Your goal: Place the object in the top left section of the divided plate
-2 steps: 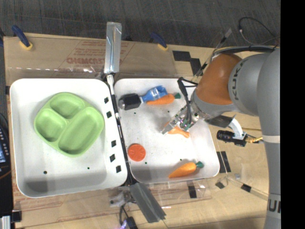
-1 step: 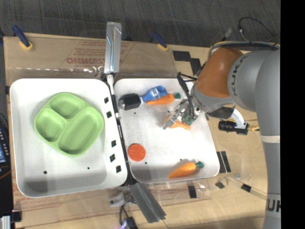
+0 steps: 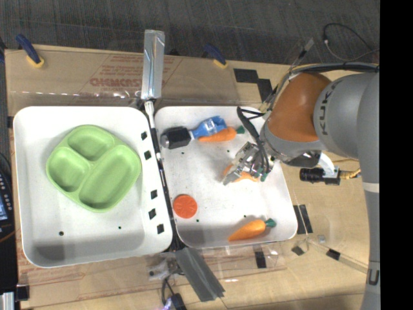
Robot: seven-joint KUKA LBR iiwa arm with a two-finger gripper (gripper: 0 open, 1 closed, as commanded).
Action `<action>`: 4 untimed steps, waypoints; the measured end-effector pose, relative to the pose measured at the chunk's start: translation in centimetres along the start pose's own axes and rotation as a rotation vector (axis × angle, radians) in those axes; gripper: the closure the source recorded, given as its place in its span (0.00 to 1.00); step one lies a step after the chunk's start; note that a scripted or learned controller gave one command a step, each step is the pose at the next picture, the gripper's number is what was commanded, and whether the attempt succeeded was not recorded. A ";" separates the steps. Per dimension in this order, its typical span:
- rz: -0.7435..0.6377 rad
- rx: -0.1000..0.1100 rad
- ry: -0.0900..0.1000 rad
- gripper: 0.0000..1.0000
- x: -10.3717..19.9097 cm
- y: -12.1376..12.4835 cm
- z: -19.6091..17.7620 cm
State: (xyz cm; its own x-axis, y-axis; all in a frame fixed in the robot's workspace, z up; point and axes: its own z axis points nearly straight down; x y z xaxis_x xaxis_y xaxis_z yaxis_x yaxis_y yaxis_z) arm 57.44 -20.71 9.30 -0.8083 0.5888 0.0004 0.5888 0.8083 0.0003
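- Plastic makes up most of what lies here: two shallow white bins sit side by side, the left bin (image 3: 39, 231) holding a glossy light-green divided plate (image 3: 94, 168) with three rounded sections, tilted relative to the bin's walls.
- Right bin (image 3: 213, 234) has a smooth white floor, speckled with small dark marks.
- Near its top wall lie a stubby black object (image 3: 175, 137), a blue object (image 3: 209, 127) and, touching the blue one, an orange carrot-shaped toy (image 3: 223, 135).
- A flat, round orange-red disc (image 3: 186, 205) rests near the bin's left wall.
- A second toy carrot (image 3: 249, 230), tapered with a small green tip, lies by the bottom wall.
- The grey arm, with its rounded orange band, reaches in from the right; its metallic gripper (image 3: 240, 172) is low over the right part of the bin.
- A small orange piece (image 3: 244, 177) sits right at the fingertips, apparently between them, well apart from the plate. Too much is hidden to tell whether the jaws are clamped on it or apart.
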 end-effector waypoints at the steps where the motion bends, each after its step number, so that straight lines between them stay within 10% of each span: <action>1: -0.005 -0.001 -0.002 1.00 0.0 0.1 -1.1; 3: -0.013 -0.001 -0.005 1.00 -0.2 0.3 -3.2; 4: -0.046 0.000 -0.005 1.00 2.9 -2.5 -16.2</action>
State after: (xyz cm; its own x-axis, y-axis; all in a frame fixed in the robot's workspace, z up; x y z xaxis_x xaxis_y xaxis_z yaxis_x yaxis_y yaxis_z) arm 53.66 -21.03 25.50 -0.8345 0.5510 -0.0050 0.5510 0.8345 0.0003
